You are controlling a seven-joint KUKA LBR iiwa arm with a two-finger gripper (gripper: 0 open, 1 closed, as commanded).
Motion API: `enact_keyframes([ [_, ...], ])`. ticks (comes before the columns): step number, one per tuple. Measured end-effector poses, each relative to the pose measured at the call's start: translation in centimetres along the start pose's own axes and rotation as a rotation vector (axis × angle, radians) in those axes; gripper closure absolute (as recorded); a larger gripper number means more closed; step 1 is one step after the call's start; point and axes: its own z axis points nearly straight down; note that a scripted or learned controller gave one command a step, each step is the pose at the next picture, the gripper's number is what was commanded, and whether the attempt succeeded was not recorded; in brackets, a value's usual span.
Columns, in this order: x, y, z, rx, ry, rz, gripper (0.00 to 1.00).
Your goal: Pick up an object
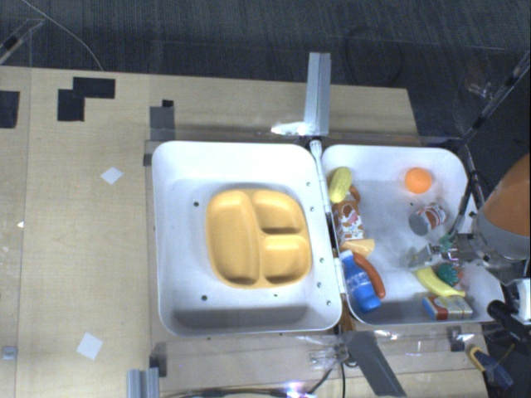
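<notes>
Banana (440, 282) in right bin (390, 162), just below gripper (444, 251); finger state impossible to tell. Approach step, nothing lifted. Next: descend squarely, avoiding can (427, 219).

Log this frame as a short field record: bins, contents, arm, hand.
left bin: yellow divided tray
right bin: corn, orange ball, can, banana, blue bottle, hot dog, small packets
arm: over right bin's right edge
hand: low, above the banana; grip unclear
</notes>
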Motion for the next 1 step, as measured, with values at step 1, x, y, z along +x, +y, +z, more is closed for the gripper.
enact_keyframes([
  [1, 0.05, 0.31, -1.26, -0.007, -0.003, -0.007, 1.00],
])
